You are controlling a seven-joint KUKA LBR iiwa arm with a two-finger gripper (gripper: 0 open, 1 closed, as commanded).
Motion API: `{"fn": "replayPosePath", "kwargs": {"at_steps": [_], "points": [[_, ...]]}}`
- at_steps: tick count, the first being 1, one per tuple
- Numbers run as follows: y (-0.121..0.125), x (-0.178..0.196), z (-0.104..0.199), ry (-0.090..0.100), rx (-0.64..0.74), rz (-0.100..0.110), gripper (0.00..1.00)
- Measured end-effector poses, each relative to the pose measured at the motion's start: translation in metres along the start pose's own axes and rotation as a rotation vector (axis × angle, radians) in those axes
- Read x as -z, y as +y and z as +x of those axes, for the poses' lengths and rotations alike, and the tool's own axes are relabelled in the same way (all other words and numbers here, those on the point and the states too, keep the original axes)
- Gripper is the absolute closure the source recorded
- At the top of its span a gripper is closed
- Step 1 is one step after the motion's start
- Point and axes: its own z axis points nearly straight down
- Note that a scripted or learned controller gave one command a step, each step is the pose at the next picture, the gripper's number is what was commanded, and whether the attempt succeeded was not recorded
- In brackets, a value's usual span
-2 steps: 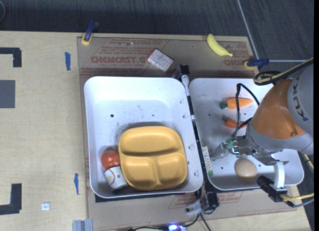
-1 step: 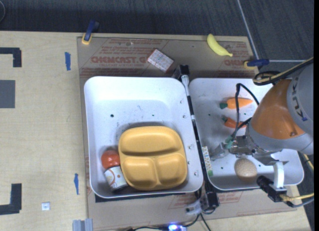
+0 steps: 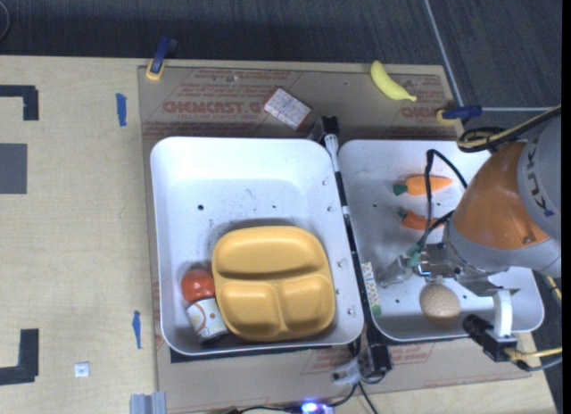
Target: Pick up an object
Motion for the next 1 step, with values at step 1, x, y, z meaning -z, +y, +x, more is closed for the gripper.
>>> {"fn": "replayPosePath", "kwargs": {"at_steps": [1], "points": [[0.0015,0.0101,-0.0001,-0.001,0.0,-0.004,1.0]]}}
